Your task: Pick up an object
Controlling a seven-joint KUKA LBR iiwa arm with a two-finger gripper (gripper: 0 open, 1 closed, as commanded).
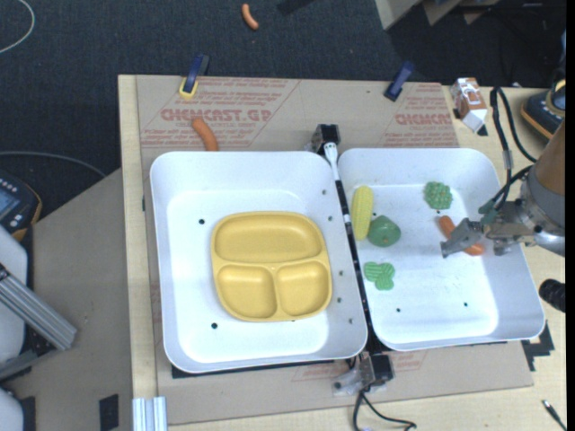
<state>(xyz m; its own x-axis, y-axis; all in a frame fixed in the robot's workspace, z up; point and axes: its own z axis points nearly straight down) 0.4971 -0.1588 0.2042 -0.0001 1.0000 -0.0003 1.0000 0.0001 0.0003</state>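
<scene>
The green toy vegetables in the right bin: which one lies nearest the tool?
The pale green bumpy broccoli-like piece near the bin's far wall is nearest the tool. The round dark green one and the bright green lumpy one sit further left.

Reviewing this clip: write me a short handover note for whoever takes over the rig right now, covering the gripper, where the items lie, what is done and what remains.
Gripper: low in the right bin, by an orange piece near the bin's right side. No object seen between its fingers, so no grasp confirmed.
Items in the right bin: yellow corn by the left wall, green round piece beside it, green leafy piece below, green broccoli-like piece toward the back.
Left bin: yellow divided tray.
Done: arm has reached in.
Left: secure a grasp on one object and lift it.
</scene>
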